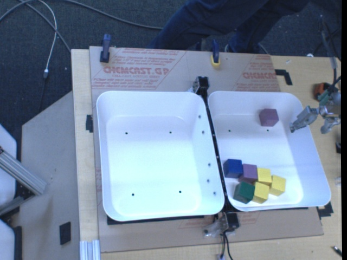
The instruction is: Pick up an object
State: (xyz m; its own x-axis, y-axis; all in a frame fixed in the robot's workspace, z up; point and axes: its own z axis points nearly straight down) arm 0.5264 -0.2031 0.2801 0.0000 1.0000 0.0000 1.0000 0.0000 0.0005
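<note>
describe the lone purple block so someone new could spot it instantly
Of the two white bins, take the right bin, nearest the end effector. Look at its far part, away from the cluster of blocks packed near its near edge. The purple block sits alone there, touching nothing, while the cluster's purple cube is wedged among blue, yellow and green ones.

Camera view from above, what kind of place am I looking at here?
Probably a robotics lab bench for grasping trials: two white bins clamped onto a board, coloured blocks in the right one, a gripper at its edge, cables on the carpet.
</note>
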